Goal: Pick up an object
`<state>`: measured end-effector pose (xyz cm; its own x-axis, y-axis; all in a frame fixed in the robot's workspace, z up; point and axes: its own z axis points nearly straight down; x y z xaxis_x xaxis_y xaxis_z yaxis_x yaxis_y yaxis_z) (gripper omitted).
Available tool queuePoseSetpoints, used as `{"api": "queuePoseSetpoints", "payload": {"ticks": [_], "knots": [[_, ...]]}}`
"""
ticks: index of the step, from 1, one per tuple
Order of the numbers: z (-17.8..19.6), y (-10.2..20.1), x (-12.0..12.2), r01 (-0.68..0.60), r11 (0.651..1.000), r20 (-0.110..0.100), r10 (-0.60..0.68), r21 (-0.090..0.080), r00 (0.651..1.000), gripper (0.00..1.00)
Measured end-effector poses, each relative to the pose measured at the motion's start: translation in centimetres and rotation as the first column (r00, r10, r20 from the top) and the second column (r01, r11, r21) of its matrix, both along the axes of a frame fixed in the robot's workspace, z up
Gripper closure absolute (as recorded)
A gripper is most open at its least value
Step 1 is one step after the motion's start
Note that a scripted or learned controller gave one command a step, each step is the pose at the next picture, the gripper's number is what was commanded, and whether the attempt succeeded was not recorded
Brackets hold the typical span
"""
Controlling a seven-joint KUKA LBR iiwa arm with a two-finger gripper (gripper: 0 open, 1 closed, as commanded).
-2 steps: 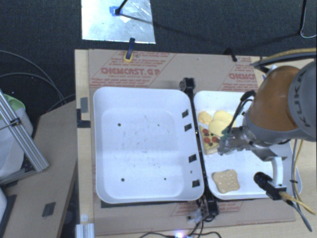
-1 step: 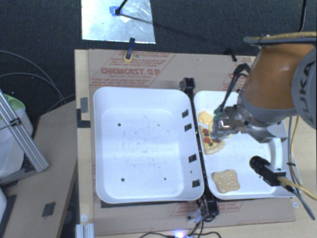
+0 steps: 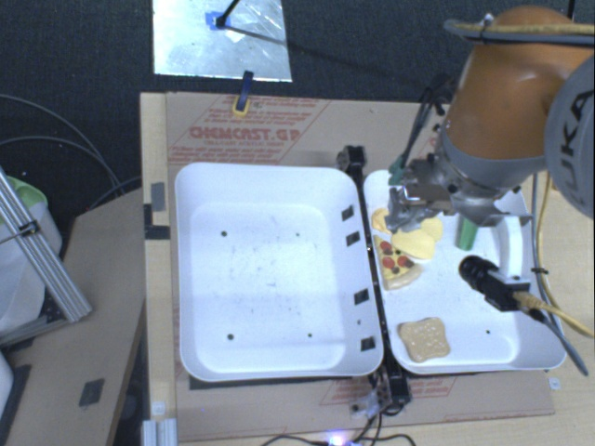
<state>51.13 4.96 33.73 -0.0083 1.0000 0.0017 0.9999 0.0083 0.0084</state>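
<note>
My gripper (image 3: 405,214) hangs low over the far left part of the right bin (image 3: 483,347), under the grey and orange wrist. Right below and beside it lies a yellow toy piece (image 3: 421,241), with a smaller yellow bit (image 3: 380,219) at the gripper's left. A pizza slice toy (image 3: 396,266) with red dots lies just in front of them. Near the bin's front sits a tan toast-like piece (image 3: 425,338). A green object (image 3: 466,233) stands to the right of the gripper, partly hidden by the arm.
The left bin (image 3: 270,268) lies beside the right one, with black clips (image 3: 356,240) along the shared rim. Both rest on cardboard (image 3: 251,130). A shiny metal sheet (image 3: 221,26) and a blue and yellow clamp (image 3: 244,95) are at the back.
</note>
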Motion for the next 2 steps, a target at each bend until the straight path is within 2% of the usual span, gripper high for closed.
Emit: {"api": "queuePoseSetpoints", "payload": {"ticks": [1, 2], "knots": [[-10.2, 5.0, 1.6, 0.000, 1.000, -0.016, 0.000, -0.001, 1.000, 1.00], [-8.0, 1.3, -2.0, 0.009, 1.000, -0.008, -0.010, -0.002, 1.000, 1.00]]}}
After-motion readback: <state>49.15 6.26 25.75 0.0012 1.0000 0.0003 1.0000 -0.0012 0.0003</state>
